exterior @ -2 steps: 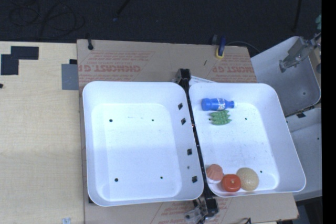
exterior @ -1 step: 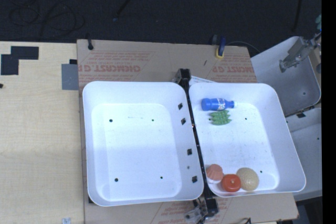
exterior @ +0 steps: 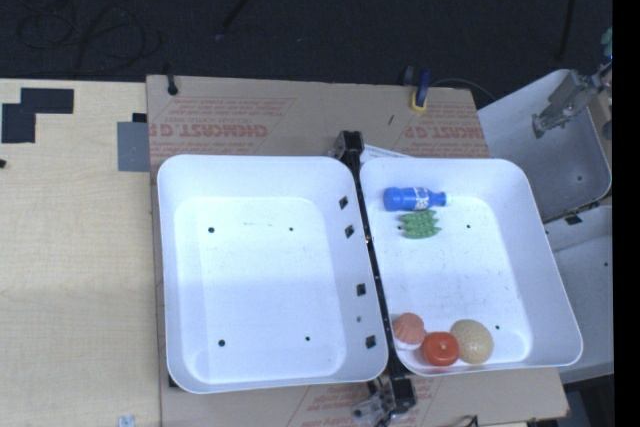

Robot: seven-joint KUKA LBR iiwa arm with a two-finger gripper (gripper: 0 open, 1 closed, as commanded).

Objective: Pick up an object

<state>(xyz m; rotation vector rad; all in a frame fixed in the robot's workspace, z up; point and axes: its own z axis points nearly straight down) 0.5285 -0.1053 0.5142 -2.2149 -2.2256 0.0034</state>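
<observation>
The right bin (exterior: 520, 215) holds several small objects. A blue bottle (exterior: 412, 198) lies on its side near the bin's far wall, and a small green bumpy piece (exterior: 420, 225) sits just in front of it. At the near wall three round things cluster together: a pale pink one (exterior: 408, 327), a red one (exterior: 440, 348) and a tan ball (exterior: 472, 340). The red one touches both of its neighbours.
The left bin (exterior: 180, 215) stands beside the right one, with a black divider strip (exterior: 362, 255) between them. Both rest on a cardboard sheet (exterior: 260, 120). A grey part of the arm (exterior: 570, 145) hangs past the right bin's far right corner.
</observation>
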